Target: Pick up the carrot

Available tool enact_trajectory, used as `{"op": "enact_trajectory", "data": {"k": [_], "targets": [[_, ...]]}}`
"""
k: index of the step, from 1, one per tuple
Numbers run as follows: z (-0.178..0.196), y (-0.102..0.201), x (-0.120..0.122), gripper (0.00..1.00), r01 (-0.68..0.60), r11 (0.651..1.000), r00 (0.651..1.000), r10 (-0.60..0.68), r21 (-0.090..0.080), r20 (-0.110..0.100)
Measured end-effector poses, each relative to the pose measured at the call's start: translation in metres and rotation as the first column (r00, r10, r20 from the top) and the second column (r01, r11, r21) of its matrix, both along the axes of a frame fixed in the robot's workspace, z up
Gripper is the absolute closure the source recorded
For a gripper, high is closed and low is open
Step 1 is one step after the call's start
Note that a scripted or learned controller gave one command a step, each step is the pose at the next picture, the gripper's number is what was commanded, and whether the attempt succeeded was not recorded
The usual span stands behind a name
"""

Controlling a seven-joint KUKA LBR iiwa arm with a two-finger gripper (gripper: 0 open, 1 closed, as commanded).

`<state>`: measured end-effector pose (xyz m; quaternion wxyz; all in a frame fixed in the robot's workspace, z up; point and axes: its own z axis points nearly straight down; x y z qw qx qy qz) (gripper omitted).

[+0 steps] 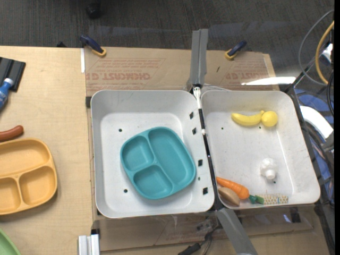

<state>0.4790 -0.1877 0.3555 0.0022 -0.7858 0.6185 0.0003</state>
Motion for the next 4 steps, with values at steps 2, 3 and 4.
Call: {"op": "enact_trajectory", "data": {"k": [2, 3, 4], "targets": [[-0.078, 0.106, -0.001, 1.00, -0.057, 0.998, 0.998, 0.057, 0.000, -0.004], [-0.086, 0.022, 0.007, 1.00, 0.028, 1.000, 1.000, -0.028, 0.000, -0.002], [0.037, -0.022, 0.000, 1.00, -0.378, 0.926, 0.926, 0.378, 0.000, 0.002]]}}
